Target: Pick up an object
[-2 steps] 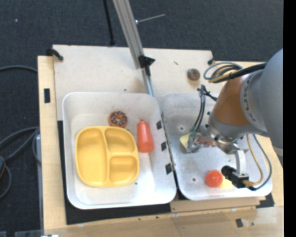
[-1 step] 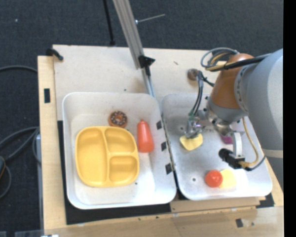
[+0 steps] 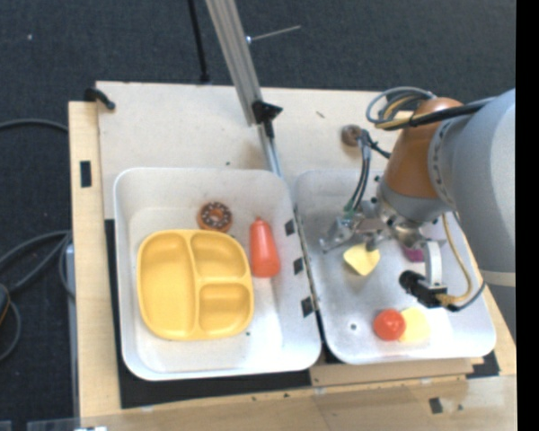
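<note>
Red ball beside pale yellow piece, near front of right bin. Gripper low over yellow wedge; grip state cannot be told.

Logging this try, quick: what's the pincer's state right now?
Pincer: cannot be told; it sits just above the yellow piece in the right bin.

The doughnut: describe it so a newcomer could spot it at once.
Start at the left white bin, which holds a yellow divided tray. Just above that tray's top edge lies the doughnut, beside an orange-red bottle-shaped toy. It is the one small brown ring with a hole.
</note>
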